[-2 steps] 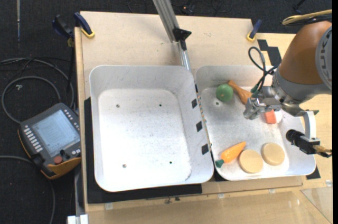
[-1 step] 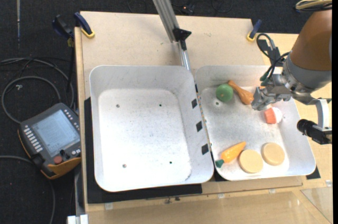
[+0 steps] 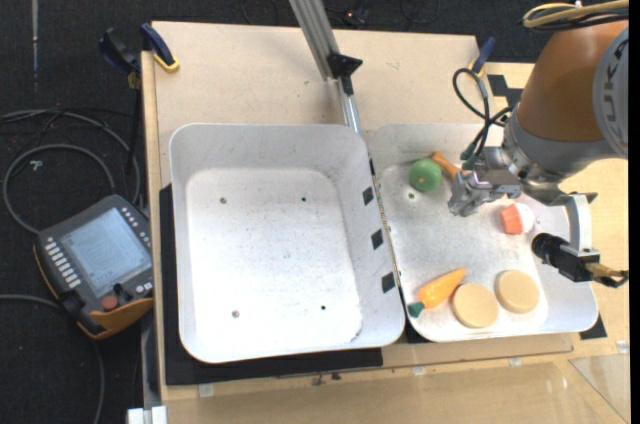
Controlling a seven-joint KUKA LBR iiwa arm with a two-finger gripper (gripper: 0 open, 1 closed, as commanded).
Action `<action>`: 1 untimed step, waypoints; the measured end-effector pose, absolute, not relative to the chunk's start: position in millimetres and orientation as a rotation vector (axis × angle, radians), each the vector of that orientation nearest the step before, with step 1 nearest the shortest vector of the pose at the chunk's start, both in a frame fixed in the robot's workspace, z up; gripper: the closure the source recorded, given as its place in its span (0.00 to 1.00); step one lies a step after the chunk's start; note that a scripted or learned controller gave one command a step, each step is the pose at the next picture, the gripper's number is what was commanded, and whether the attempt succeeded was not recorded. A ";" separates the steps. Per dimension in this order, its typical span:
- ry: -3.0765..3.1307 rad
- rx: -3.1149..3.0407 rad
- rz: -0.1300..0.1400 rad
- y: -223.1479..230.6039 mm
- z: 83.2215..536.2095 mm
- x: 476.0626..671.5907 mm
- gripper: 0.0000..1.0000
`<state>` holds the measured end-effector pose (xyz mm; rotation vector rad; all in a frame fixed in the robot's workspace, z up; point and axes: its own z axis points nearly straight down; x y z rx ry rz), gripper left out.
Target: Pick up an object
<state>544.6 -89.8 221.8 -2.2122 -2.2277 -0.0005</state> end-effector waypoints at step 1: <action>-2.231 -2.210 -0.003 -32.2 233.7 538.8 1.00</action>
